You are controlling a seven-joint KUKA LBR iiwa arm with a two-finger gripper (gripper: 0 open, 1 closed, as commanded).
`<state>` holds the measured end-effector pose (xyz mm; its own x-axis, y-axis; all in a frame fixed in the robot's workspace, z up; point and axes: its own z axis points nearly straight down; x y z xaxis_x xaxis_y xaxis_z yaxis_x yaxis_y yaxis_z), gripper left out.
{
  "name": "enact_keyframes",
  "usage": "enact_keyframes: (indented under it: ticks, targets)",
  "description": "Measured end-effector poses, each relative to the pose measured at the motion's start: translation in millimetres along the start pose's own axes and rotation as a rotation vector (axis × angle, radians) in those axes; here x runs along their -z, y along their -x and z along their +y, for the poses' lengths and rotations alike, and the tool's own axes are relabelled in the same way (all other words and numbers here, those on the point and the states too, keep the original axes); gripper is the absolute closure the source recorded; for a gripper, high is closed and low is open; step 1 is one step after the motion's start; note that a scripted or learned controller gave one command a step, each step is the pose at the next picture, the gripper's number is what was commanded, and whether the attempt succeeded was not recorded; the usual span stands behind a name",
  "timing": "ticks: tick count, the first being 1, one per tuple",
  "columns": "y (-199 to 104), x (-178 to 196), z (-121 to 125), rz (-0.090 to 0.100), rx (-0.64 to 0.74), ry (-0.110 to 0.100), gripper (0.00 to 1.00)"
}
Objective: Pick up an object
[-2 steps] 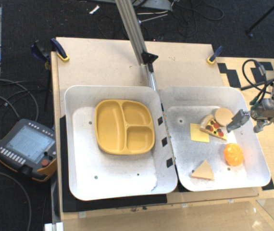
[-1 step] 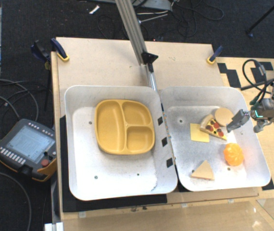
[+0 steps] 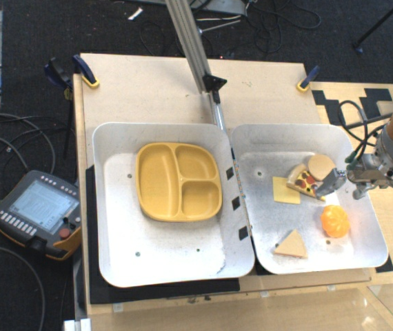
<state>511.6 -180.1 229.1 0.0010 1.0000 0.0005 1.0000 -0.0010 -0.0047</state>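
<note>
Tan wedge (image 3: 291,244) lies frontmost; arm reaches in low, end effector (image 3: 343,183) (grip state unclear) beside pizza slice (image 3: 305,182).

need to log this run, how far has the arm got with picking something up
Early stage. Done: the arm has reached into the right bin, with the tool low beside the pizza slice. In hand: nothing visibly gripped. The orange, yellow square, tan wedge and round bun all lie on the bin floor. Left: grasping and lifting one.
</note>
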Motion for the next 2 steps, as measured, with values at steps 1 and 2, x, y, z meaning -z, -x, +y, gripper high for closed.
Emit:
enact_keyframes:
  ticks: [1,2]
  targets:
    - [5.6,-61.2,3.2,0.001,0.000,-0.002,0.00]
    - [7.9,-122.8,-4.1,0.001,0.000,-0.002,0.00]
